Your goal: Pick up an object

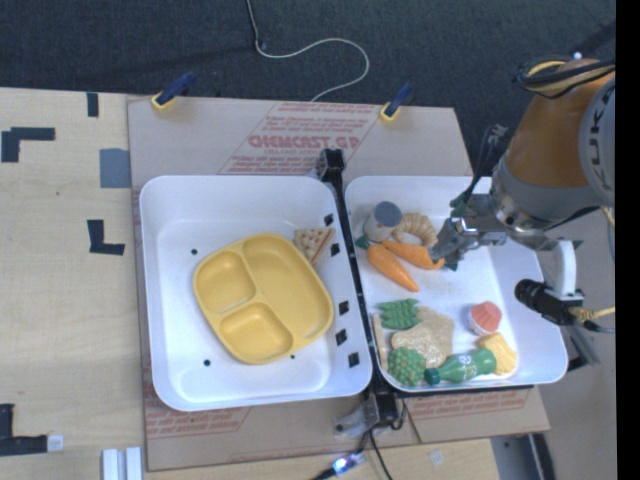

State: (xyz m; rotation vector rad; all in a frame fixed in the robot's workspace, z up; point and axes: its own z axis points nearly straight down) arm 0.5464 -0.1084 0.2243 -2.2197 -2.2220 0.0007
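gripper (452,246) low over the right bin (545,363), at the tip of the orange carrot (402,258); dark fingers blur against the carrot end, so cannot tell if they are spread or closed, and nothing is visibly held between them. no object lifted clear of the bin floor.

landmark: carrot. positions, near edge of the bench to far:
- nearest the camera from the carrot: green bottle-like toy (462,368) lying along the near wall, green bumpy piece (405,366) beside it, yellow piece (500,352) at its other end.
- next in: tan cracker-like piece (425,336), leafy green toy (398,313) touching it, red-and-white piece (485,317) off toward the arm side.
- carrot itself, tilted, mid-bin, close to the divider.
- just beyond the carrot: pale ring (412,230) and grey round piece (386,214), touching or nearly so.
- across the divider from the carrot: left bin (160,268) with yellow divided plate (262,296); small waffle-like wedge (314,240) at the plate's far corner.

step, as judged: approach/grasp stage on the carrot; the lift is not yet made.

next move needs: fingers straddling the carrot end, not riding on top; firm closure; straight lift. risk: tapered, smooth shape may slip out, and the ring sits close enough to be nudged.
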